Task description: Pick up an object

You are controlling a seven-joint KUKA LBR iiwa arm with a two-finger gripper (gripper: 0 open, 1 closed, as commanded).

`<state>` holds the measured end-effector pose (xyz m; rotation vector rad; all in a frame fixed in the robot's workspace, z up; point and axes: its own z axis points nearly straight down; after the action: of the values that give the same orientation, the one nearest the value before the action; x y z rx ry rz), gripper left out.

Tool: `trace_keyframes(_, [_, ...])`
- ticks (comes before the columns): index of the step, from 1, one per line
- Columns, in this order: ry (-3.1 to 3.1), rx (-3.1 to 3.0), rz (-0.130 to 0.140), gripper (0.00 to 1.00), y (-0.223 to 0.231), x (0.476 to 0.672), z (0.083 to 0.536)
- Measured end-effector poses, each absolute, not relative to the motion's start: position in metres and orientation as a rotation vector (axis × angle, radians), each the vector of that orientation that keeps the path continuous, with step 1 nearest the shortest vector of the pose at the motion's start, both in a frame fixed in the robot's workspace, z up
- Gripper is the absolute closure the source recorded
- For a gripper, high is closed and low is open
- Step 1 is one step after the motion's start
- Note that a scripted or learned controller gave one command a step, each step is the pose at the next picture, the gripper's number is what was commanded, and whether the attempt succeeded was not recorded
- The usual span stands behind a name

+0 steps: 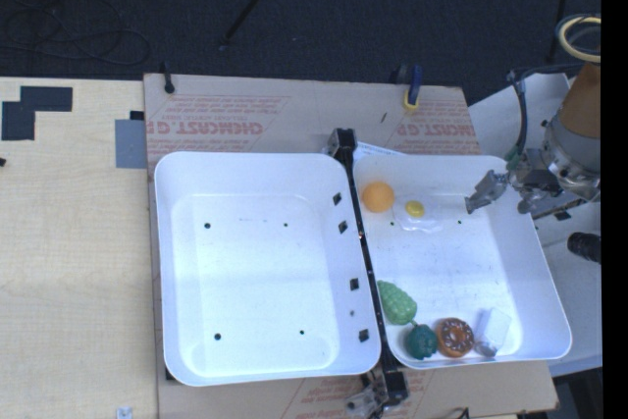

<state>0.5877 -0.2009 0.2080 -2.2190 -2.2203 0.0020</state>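
In the camera view, two shallow white bins are seen side by side on a cardboard sheet [294, 118] laid on the bench. The left bin [177, 211] and the right bin [535, 280] meet along a dark divider. The grey arm [579, 128] is seen entering at about three o'clock of the frame, with the gripper [505, 189] hanging over the upper right rim of the right bin, at about two o'clock of that bin. Its fingers are spread apart, and nothing is seen between them.

Within the right bin, an orange ball [378, 196] is found at about eleven o'clock, with a small yellow object [415, 208] just beside it toward three o'clock. A green leafy object [396, 301] lies at about seven o'clock against the divider. Along the six o'clock edge a dark teal object [422, 341], a brown doughnut [454, 337] and a pale translucent piece [494, 327] are lined up, the first two touching
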Motion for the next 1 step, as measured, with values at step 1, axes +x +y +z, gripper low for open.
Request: trace_keyframes(1, [-2.237,-2.218,-0.011,0.0,-0.122,0.6386,0.323])
